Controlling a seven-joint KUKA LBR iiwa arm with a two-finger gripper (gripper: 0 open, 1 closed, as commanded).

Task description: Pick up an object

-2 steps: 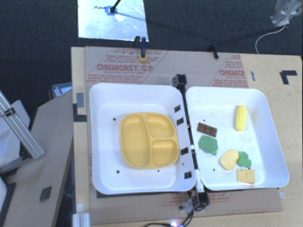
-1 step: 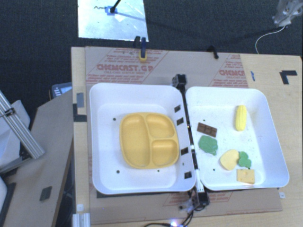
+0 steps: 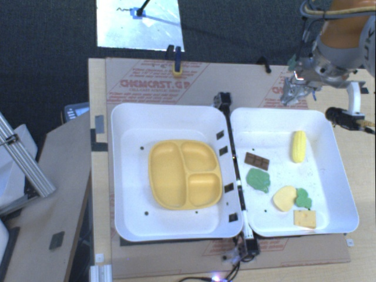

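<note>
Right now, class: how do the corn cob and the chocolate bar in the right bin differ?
The corn cob is yellow, rounded and stands lengthwise up the bin; the chocolate bar is brown, flat, rectangular and lies slightly askew. The corn sits nearer the right wall, the chocolate nearer the divider. Both lie untouched in the right bin.

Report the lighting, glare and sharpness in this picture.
Camera view: even, soft light; white bins bright, nearly blown out; faint shadows under the corn and yellow tray; glare on the foil sheet at top; gripper slightly blurred; food pieces fairly sharp.
</note>
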